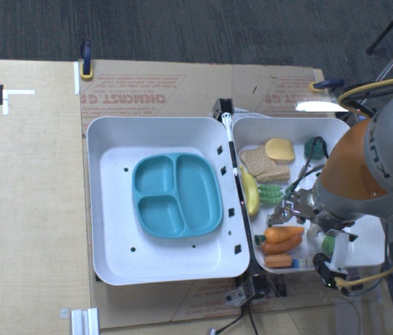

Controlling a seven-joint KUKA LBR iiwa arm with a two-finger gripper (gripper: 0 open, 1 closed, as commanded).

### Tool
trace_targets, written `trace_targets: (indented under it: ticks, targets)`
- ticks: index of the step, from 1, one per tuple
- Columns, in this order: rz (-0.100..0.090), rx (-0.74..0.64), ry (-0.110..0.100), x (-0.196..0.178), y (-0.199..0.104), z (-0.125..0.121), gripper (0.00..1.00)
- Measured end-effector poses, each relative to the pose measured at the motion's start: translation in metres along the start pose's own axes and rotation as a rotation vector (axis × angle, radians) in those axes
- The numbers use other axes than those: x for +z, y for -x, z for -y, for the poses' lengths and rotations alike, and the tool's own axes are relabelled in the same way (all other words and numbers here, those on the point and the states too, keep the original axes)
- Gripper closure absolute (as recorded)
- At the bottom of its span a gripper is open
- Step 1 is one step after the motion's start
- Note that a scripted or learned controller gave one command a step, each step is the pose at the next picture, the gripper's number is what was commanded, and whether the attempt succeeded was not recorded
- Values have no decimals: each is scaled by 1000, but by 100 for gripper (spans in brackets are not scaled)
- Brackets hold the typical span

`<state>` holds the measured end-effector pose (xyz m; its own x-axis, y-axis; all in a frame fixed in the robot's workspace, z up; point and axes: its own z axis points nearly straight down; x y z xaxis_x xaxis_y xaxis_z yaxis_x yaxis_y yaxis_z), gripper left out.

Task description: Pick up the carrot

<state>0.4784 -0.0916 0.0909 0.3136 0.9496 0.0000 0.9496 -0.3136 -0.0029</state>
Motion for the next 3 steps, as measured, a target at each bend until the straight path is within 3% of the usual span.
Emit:
trace_targets:
  ticks: [1, 2, 3]
  targets:
    - [-1, 36, 2, 0, 1, 0, 0]
    - [0, 210, 1, 0, 10, -2, 0]
    - [0, 162, 0, 0, 3, -1, 0]
